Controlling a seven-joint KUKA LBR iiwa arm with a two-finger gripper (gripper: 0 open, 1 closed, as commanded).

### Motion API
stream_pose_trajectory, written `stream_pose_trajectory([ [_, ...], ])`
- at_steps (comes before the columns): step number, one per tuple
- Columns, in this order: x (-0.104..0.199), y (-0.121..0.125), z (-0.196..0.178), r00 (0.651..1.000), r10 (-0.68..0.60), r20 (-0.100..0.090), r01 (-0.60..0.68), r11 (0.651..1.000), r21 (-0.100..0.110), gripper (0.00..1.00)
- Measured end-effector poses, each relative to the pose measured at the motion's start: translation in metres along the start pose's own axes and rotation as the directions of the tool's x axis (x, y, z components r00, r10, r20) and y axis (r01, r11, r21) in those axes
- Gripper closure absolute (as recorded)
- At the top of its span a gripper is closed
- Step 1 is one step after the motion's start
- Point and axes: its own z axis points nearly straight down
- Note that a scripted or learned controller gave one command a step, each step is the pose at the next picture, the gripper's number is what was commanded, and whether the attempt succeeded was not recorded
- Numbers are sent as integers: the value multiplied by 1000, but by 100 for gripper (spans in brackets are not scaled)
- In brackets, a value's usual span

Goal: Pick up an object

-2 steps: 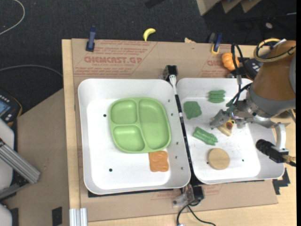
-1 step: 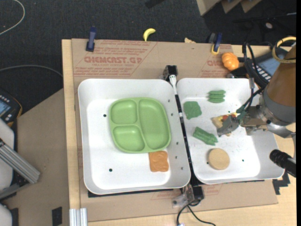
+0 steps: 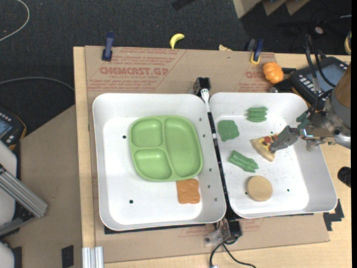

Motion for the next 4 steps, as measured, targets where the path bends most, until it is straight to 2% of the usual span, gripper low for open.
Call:
stream_pose_trajectory([
  [1, -36, 0, -24, 1000, 3, 1, -3, 1000, 1, 0],
  [3, -10, 1, -75, 1000, -2, 0, 2, 1000, 0, 0],
  [4, 7, 10, -262, 1000, -3, 2, 3, 1000, -17, 0],
])
